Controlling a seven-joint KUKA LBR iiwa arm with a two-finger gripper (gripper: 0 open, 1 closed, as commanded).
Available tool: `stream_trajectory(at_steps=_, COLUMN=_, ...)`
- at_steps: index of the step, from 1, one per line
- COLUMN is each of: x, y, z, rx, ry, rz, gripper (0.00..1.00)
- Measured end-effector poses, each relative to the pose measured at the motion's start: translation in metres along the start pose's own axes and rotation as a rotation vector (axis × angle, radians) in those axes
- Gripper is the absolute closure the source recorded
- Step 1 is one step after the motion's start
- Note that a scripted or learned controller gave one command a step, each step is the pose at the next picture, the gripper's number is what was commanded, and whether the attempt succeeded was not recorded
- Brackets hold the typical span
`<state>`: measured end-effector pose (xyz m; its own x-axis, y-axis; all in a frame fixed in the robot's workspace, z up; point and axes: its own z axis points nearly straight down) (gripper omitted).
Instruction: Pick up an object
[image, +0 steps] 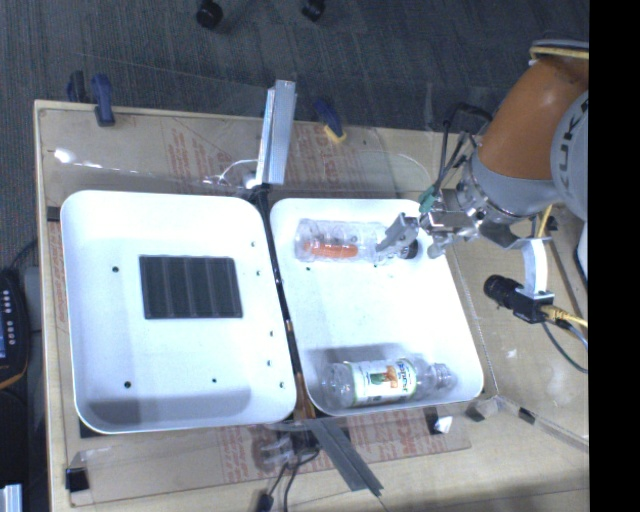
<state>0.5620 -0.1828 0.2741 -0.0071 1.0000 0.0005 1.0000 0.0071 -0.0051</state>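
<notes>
Camera view, from above at a slant: grey two-finger gripper (400, 240) low over the far edge of the right shallow white bin (455, 300), near its far right corner, fingers slightly parted, nothing visibly between them. Just beside it, along the same far edge, clear plastic bag with an orange object inside (335, 242). Against the near edge, clear plastic bottle with a green-and-orange label (385, 382), on its side. In the left shallow white bin (90, 300), flat dark ribbed rectangular panel (190, 287), near the centre.
</notes>
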Motion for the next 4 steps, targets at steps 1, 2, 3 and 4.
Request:
stream_trajectory(at_steps=1, x=0.024, y=-0.001, z=-0.030, rx=-0.006, ry=-0.003, rz=-0.195, gripper=0.00)
stream_trajectory(at_steps=2, x=0.032, y=0.067, z=0.057, rx=-0.001, ry=-0.001, rz=-0.294, gripper=0.00)
stream_trajectory(at_steps=3, x=0.029, y=0.097, z=0.172, rx=-0.004, ry=-0.001, rz=-0.445, gripper=0.00)
stream_trajectory(at_steps=4, x=0.030, y=0.097, z=0.163, rx=-0.002, ry=-0.001, rz=-0.448, gripper=1.00)
